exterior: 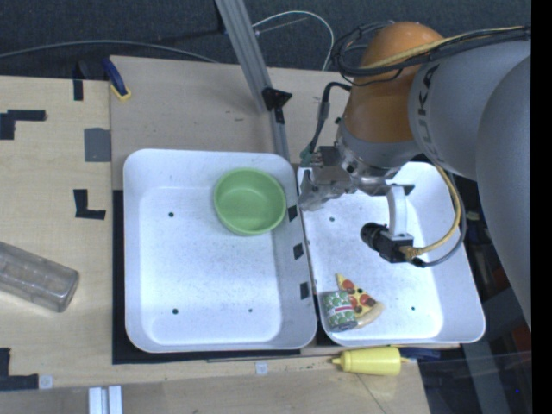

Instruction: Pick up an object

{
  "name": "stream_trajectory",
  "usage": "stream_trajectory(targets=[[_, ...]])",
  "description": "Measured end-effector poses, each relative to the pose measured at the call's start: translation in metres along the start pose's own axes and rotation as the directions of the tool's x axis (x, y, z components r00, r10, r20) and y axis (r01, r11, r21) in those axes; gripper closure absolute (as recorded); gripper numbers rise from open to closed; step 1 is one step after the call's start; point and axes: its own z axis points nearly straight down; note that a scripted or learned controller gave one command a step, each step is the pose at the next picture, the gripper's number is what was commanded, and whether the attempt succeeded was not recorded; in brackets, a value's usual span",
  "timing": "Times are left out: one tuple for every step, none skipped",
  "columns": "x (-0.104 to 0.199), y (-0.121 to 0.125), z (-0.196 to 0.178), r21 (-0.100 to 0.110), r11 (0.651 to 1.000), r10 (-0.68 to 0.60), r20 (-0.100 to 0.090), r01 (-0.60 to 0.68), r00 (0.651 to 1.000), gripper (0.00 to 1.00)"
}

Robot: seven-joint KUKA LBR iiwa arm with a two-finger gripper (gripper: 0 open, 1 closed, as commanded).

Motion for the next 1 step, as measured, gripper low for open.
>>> stream_trajectory(targets=[[0.0561, -0.0177, -0.0039, 0.002, 1.0, 0.0, 0.0, 0.0, 1.0, 1.0]])
